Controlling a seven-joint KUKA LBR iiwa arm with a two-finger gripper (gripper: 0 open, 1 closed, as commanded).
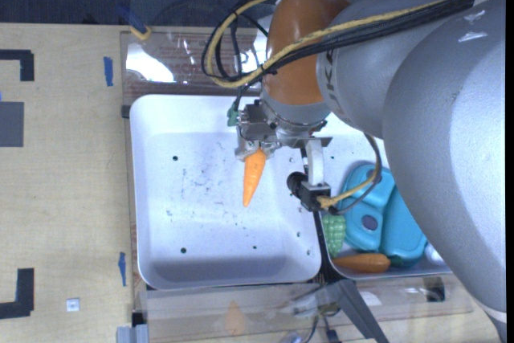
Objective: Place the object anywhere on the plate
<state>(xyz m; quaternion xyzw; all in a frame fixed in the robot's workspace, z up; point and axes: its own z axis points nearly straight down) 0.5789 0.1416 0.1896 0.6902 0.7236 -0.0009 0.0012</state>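
An orange toy carrot [253, 177] is over the middle of the left white bin [185, 253]. Its thick end is up between the fingers and its tip points toward the bin's front. My gripper [257, 149] is shut on that thick end, below the orange wrist band [301, 44]. A blue plate-like piece [385, 213] lies in the right bin, partly hidden under the arm.
The right bin also holds a green ridged toy [334, 231] and an orange oblong toy [363, 261], both close to the divider between the bins. The large grey arm [450, 132] covers most of the right bin. Wooden bench surface [56, 197] lies to the left.
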